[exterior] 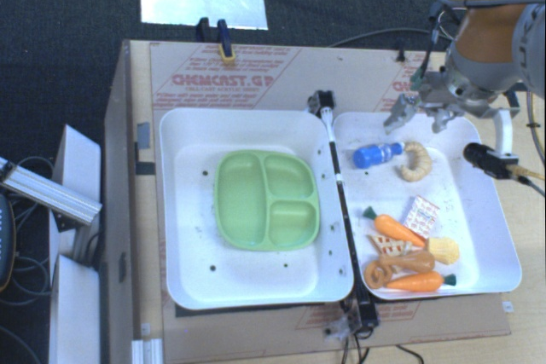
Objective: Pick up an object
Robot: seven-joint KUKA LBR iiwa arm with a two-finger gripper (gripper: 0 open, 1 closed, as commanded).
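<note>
step: approach, nothing gripped | claw point(420, 117) spread wide, held above right bin point(486, 209) far edge | croissant point(416, 160) lying just below it, beside blue bottle point(376, 154) | next: descent and closing on croissant judged needed

- We see the grey arm point(490, 21) reaching in from the right, its orange band uppermost.
- Our gripper point(421, 117) hangs over the far edge of the right bin point(495, 217), fingers point(397, 113) spread apart with nothing between them.
</note>
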